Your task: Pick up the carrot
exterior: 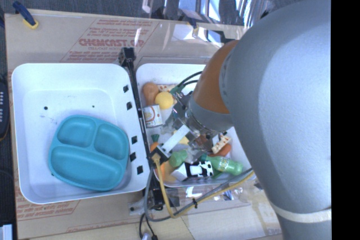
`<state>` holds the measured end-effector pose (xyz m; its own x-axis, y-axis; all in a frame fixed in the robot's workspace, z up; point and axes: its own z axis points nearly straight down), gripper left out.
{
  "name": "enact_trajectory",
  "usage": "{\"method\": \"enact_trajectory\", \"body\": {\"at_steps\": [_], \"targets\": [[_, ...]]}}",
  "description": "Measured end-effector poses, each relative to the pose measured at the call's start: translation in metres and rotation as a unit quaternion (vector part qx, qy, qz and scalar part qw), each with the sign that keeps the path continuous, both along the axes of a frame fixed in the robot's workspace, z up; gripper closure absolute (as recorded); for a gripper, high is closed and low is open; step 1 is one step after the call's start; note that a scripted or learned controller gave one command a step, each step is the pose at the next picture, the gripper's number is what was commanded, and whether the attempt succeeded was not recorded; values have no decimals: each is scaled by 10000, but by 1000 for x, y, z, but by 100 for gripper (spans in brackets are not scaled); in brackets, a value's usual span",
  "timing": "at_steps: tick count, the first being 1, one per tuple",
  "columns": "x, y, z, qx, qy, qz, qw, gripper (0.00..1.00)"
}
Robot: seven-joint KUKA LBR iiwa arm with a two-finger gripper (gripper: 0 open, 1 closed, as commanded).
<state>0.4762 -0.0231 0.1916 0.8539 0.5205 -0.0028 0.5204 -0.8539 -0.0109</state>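
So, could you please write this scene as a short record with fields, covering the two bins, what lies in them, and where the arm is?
left bin: holds a blue divided plate
right bin: crowded with small items
items seen: yellow ball, green bottle, black and white cow toy, small can
carrot: probably the orange piece by the arm's wrist, mostly hidden
arm: reaching over the right bin, covering much of it
grasp: cannot tell
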Motion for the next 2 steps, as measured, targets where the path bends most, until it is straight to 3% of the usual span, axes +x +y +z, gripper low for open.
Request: {"method": "enact_trajectory", "body": {"at_steps": [1,2], "targets": [[71,5,2,-9,1,601,9982,0],[-3,-64,-1,-26,18,732,9973,0]]}}
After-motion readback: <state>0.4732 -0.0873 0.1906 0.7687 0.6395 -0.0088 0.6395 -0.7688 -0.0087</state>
